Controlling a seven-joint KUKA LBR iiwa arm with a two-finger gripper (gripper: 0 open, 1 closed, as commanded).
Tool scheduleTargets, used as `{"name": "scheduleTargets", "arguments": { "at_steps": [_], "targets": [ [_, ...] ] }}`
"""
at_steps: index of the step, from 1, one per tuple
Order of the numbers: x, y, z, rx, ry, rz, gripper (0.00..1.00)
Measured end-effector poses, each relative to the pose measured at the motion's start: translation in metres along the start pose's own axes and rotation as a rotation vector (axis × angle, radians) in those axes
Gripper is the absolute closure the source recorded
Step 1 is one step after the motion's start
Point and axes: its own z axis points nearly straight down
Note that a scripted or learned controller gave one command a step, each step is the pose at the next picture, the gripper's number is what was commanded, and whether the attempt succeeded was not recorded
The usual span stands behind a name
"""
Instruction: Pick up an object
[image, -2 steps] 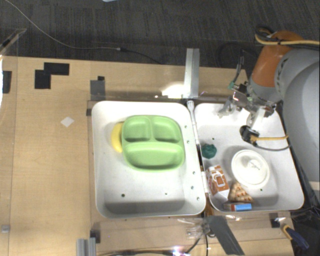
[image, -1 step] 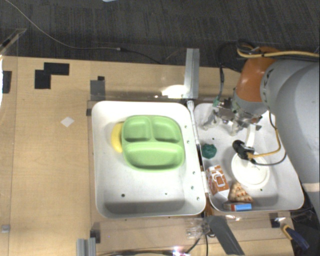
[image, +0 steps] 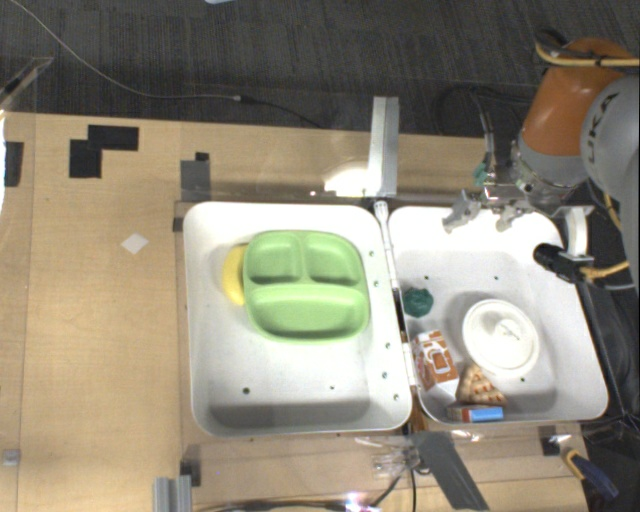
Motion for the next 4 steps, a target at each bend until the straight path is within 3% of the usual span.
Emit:
{"name": "scheduleTargets", "arguments": {
  "at_steps": [1,2,3,4],
  "targets": [
    [0.029,-0.073,0.083,0.002,0.002,-0.032,0.00],
    [0.051,-0.081,-0.014,0.000,0.001,0.023,0.00],
    [0.030,-0.093,0.084,-0.005,0.000,-0.143,0.00],
    [-0.015,-0.048,0.085,-0.003,-0.001,-0.726,0.00]
  ]
}}
